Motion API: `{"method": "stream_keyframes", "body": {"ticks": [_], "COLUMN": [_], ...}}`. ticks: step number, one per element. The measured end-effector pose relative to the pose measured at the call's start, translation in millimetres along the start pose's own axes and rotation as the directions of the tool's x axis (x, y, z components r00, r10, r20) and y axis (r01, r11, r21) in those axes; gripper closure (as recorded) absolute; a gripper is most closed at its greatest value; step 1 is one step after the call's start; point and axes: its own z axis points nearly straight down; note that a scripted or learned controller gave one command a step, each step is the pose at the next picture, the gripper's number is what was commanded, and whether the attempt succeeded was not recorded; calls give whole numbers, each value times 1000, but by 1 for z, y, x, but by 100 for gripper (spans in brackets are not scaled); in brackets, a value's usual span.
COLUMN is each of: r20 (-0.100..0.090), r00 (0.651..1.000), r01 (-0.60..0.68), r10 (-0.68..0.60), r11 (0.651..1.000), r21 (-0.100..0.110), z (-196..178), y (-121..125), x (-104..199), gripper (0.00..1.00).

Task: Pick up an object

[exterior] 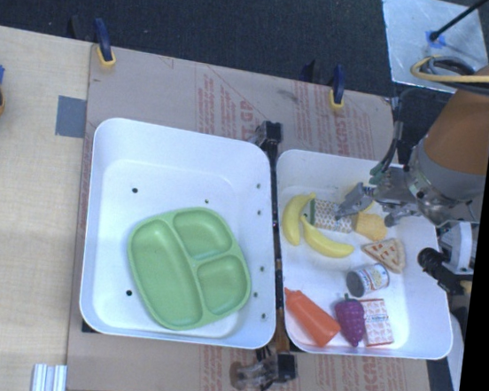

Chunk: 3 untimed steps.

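Fingers' state I cannot tell; gripper hovers over a green-edged grey object in the right bin, with yellow bananas curving at its seven o'clock.

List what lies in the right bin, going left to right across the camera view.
Yellow banana pair → orange carrot-shaped toy → purple grape bunch → small silver can → red-and-white carton. The pale yellow block and the pizza slice overlap the can's span, so they are left out.
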Motion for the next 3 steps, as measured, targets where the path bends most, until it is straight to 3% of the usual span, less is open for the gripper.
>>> {"method": "stream_keyframes", "body": {"ticks": [1, 2, 3], "r20": [1, 4, 0], "r00": [1000, 1000, 1000], "r01": [-1, -1, -3], "r10": [1, 1, 3], "r11": [1000, 1000, 1000], "r21": [-5, -14, 0], "z": [92, 104, 111], "y": [-12, 66, -2], "x": [-50, -36, -95], "gripper": [0, 0, 0]}}
